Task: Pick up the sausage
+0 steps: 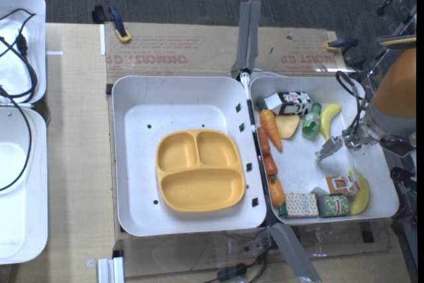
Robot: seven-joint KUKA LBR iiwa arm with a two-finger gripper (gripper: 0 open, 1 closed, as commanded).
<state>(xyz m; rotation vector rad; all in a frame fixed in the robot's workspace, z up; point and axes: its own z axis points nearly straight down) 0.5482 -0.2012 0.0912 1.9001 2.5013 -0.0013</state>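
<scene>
Along the left wall of the right bin [387, 205]: locating the sausage [268, 159], a reddish-brown length lying close against that wall, just beside the large carrot [270, 129] and above a second carrot [275, 191].

Placing the gripper [329, 149] over the bare middle floor of the same bin, apart from the sausage and to its right, carrying nothing visible. Recording the claw's state as impossible to tell from this angle.

Flagging risks, as judgement only:
- Striking the bin wall on descent, owing to the sausage lying hard against it.
- Closing on a carrot instead, given like colour, like shape and close crowding.
- Rolling or slipping of the rounded sausage out of a shallow pinch.
- Nudging the cheese wedge [287, 125] in crossing.

Checking for writing: seeing red print on the cardboard sheet [159, 50] behind the bins, upside down and not reliably readable. Finding labels on the cow-patterned carton [293, 102], the small cracker box [301, 205] and the can [334, 205] too small to read.
</scene>
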